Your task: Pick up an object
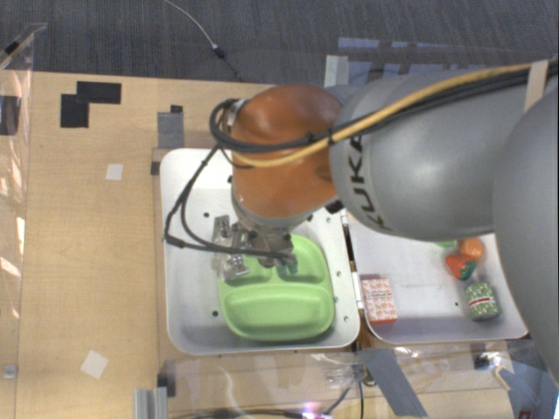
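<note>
Pale wooden bench (79,260) stretches under two shallow white bins, with dark carpet beyond its far edge. Low over the left bin (188,234), the gripper (258,260) sits right at the far edge of a lime-green plastic dish (279,299); whether it is spread or pinched cannot be told from this angle, and nothing can be seen caught in it. Above it rises the orange wrist band (279,147), looped with black and yellow cables, then the broad grey arm (437,155) running off to the right.

That dish, lying in the left bin's near half, looks like the likeliest target. It is a rounded rectangle with a raised rim and a smooth, glossy surface, probably light, stiff and hollow, so weight should be no trouble but slip could be. Its wide body likely offers no span to pinch; the thin rim is the sensible place to take hold.

Over in the right bin (419,286) lie a small red-and-white patterned box (378,298), an orange piece (463,256), and a small green-and-red printed item (480,302), all well apart from the gripper.
</note>
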You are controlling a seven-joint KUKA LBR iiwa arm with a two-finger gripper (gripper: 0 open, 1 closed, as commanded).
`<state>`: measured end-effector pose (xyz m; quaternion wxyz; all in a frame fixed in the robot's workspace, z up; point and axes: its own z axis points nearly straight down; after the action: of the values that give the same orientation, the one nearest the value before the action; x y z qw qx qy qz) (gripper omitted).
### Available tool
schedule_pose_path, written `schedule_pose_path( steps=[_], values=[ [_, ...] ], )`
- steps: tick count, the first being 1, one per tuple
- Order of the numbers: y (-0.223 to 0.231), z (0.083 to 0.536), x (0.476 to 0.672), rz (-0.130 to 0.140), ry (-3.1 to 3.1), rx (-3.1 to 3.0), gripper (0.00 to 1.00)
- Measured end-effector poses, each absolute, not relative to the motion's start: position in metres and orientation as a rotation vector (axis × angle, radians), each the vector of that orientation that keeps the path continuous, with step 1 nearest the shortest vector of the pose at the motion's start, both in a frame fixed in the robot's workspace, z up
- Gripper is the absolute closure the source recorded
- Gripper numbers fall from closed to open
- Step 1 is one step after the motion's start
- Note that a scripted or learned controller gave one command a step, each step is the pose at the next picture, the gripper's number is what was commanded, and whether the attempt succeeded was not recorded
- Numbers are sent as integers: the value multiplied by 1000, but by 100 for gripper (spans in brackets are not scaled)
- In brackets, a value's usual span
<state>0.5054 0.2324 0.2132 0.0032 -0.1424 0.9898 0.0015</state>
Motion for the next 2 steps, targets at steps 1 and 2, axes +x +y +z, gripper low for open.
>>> schedule_pose_path(
  steps=[1, 2],
  values=[
    [235, 207, 496, 5, 3135, 7, 100],
    [236, 292, 489, 7, 3067, -607, 100]
  ],
)
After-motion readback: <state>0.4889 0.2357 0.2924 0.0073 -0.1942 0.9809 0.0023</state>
